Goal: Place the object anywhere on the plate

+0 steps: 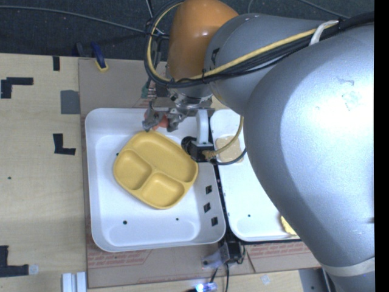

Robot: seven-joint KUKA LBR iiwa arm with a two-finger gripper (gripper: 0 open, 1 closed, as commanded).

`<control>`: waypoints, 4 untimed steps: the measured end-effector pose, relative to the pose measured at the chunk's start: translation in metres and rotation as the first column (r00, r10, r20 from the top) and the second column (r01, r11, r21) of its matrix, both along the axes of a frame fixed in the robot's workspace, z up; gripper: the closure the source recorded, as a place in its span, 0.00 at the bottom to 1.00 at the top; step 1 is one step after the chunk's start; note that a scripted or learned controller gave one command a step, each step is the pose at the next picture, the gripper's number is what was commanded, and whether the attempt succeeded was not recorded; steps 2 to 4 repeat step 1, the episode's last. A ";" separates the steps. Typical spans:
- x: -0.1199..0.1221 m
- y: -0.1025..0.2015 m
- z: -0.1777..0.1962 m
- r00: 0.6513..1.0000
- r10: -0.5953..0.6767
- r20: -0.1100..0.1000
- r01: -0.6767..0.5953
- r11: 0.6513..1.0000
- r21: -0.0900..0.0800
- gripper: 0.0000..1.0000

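The big grey robot arm [304, 139] with its orange band fills the right side, reaching in over a pale wooden bench [36, 181] marked with black tape, dark carpet behind. No writing can be read. Two shallow white plastic bins lie side by side; in the left bin [106, 224] lies a yellow three-compartment plastic plate [155, 169], its long axis running from upper left to lower right. The two-finger gripper [161, 121] hangs just above the plate's far edge, something small and reddish at its tips; whether it is clamped on this I cannot tell.
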State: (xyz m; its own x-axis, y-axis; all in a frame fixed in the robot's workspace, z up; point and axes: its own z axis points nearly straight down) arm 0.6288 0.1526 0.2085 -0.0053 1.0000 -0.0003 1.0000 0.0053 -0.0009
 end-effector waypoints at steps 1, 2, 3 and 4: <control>0.000 -0.002 0.000 1.000 -0.002 -0.001 0.002 1.000 -0.001 0.00; 0.000 -0.002 0.000 1.000 -0.002 -0.001 0.002 1.000 -0.001 0.00; 0.000 -0.002 0.000 1.000 -0.002 -0.001 0.002 1.000 -0.001 0.00; 0.000 -0.002 0.000 1.000 -0.002 -0.001 0.002 1.000 -0.001 0.00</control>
